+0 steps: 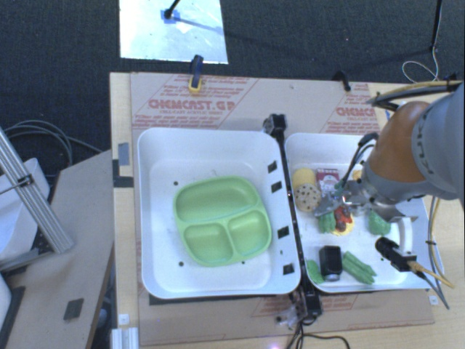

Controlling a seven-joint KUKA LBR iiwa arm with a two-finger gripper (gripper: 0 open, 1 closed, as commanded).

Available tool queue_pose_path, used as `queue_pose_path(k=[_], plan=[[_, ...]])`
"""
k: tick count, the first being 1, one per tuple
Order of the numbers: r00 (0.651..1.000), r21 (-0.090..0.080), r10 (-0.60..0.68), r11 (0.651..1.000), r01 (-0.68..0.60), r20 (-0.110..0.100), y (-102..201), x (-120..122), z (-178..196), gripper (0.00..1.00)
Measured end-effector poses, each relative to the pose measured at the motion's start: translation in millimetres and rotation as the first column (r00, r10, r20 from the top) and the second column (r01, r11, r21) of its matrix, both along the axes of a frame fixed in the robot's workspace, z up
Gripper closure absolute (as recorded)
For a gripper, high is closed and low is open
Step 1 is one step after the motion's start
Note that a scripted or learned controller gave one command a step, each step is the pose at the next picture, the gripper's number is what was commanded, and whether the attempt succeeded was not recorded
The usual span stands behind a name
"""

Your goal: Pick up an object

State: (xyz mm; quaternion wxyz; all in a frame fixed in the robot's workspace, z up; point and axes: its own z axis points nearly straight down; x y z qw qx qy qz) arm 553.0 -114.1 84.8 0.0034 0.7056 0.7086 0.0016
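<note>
Left bin holds one green tray. Right bin holds a cookie, black block and green toys; end effector low among them, grip state unclear

Two bins side by side on the tabletop, divided tray mid left bin, small objects clustered in right bin.
</note>
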Motion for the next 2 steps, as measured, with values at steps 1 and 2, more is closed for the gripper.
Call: queue_pose_path(k=[1,2], plan=[[1.000,0.001,0.000,1.000,0.000,0.001,1,-1,13,1.00],[1.000,0.005,0.008,1.000,-0.008,0.004,74,-8,125,1.00]])
